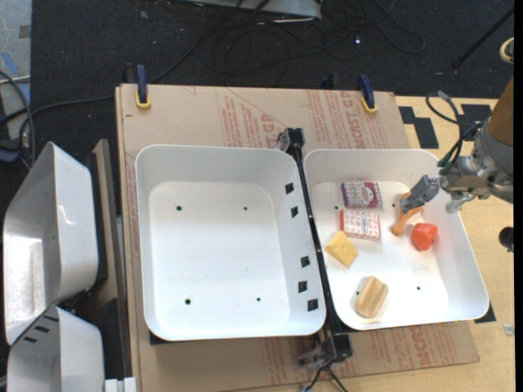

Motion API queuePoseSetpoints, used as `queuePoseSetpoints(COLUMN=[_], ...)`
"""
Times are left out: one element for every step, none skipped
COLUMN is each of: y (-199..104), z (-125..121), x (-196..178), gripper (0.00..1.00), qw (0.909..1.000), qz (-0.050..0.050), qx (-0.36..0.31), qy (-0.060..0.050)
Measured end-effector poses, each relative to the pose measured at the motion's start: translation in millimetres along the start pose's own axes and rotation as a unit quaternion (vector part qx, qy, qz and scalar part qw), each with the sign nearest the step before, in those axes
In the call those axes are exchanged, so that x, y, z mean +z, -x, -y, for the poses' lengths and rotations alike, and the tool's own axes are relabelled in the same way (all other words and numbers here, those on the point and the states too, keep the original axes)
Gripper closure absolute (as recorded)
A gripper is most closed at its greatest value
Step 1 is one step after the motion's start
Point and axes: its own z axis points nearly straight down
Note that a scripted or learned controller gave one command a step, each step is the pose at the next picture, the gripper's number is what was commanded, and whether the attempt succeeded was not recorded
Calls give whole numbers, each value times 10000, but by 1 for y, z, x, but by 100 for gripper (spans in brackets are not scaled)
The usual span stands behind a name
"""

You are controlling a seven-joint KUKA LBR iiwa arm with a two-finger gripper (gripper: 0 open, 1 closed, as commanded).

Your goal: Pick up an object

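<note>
A wooden table point(245, 109), printed with faded red lettering, carries two shallow white bins side by side, seen from above at a slant. Two clamps, each with a yellow tip, grip the table's far edge: one point(142, 88) at the left corner, one point(367, 93) toward the right.

The left bin point(221, 158) is the larger-looking of the two, a rounded white tray with four small dark dots on its floor. A row of small black clips point(299, 235) runs down the seam where the two bins meet.

The right bin point(458, 292) holds all the small things. Near its far middle lies a small packet point(361, 194) with a dark red and white label, and touching it on the near side is a second flat packet point(360, 224) patterned in pink and white. Just beside that, toward the left, sits a yellow wedge like a block of cheese point(342, 249). Nearer the front edge lies a tan, loaf-shaped piece like a bread roll point(370, 297). On the right side rests a round red piece like a tomato point(423, 236), and just to its left an orange, carrot-like stick point(404, 220) lies at a slant.

The grey arm point(494, 149) reaches in from the right, over the right bin's far right corner. Its pincer point(422, 193) hangs just above the upper end of the orange stick, its fingers seeming slightly apart; nothing shows between them, so it looks released.

Off the table at the left, two more white bins point(49, 227) stand tilted on the floor.
</note>
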Motion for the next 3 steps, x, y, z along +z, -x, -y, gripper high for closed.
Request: queuePoseSetpoints(y=[9, -46, -51], z=[-41, -68, -96], x=[83, 165, 163], gripper=[0, 0, 0], qw=[10000, 10000, 10000], qz=[0, -14, -10], qx=[-17, -29, -11], qy=[-5, 9, -26])
